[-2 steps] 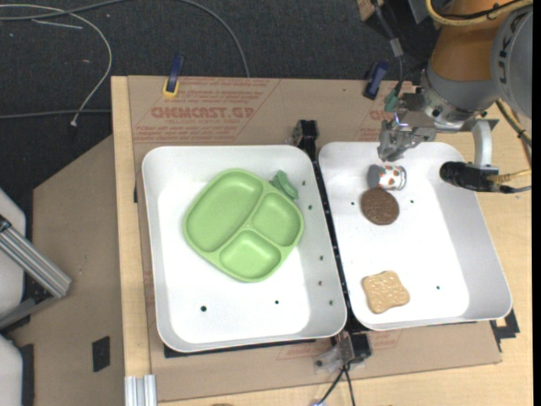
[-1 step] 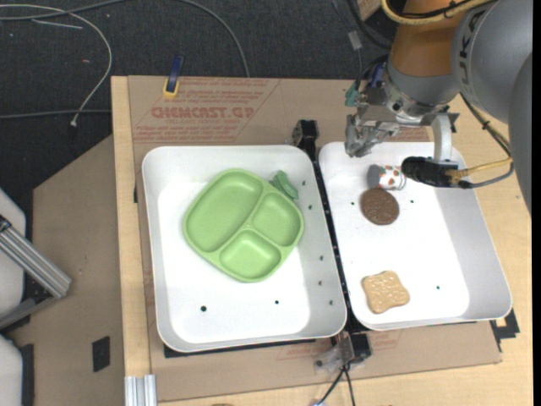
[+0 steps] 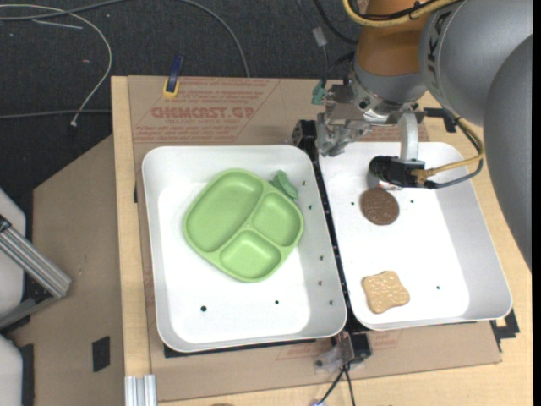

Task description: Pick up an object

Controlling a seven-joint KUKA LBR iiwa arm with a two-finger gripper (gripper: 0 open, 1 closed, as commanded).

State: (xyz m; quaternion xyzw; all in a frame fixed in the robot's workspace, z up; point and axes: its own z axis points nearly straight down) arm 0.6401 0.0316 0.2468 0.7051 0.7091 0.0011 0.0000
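Gripper sat at the far rim, right over the seam where the left bin and right bin met; could not tell from this angle whether it was open or closed, and nothing was seen held in it. The grey arm with its orange band came in from the right and covered the right bin's far right corner. A black fitting with a yellow cable hung just right of and nearer than the gripper, over the right bin's far end. Round brown cookie lay just beyond that fitting on the near side, near the gripper, apart from the bin walls. Tan square cracker lay well away from the gripper, towards the right bin's near edge, with bare white floor on all sides. Right of both, the bin floor was open out to the right wall. Green divided plate lay left of and nearer than the gripper, mid left bin, tilted diagonally, with a small green piece touching its far right edge, close to the seam wall. Bare floor ringed the plate, widest along the near edge. Cardboard sheet lay under both bins, with a blue clip at its far edge, well left of the gripper.
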